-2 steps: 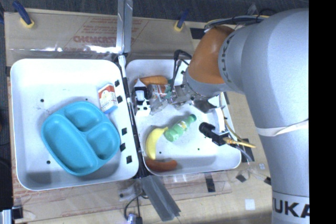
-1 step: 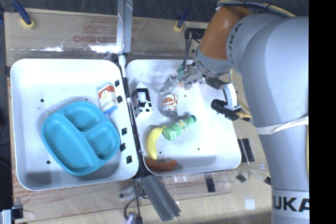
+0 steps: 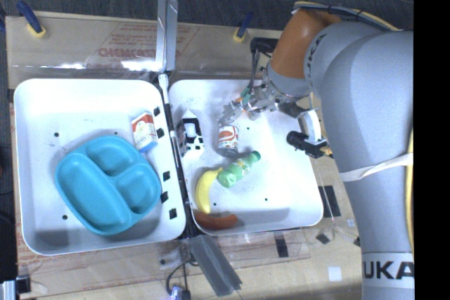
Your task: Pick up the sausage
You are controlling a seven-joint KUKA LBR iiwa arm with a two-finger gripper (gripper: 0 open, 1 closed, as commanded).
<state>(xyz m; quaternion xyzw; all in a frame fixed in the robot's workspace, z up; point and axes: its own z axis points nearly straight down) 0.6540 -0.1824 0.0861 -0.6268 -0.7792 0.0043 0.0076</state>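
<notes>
Dark floor behind surface (image 3: 84,38); sausage (image 3: 218,221) against right bin (image 3: 302,179) front wall (hand (image 3: 242,107) grip unreadable), bare floor rightward.

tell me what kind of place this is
Probably a robotics lab test bench: a grey arm reaches over two white bins clamped to a board, holding toy food like a banana and sausage.

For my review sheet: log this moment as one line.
target: sausage at right bin near edge, untouched | gripper over can, far end | grasp: none
</notes>
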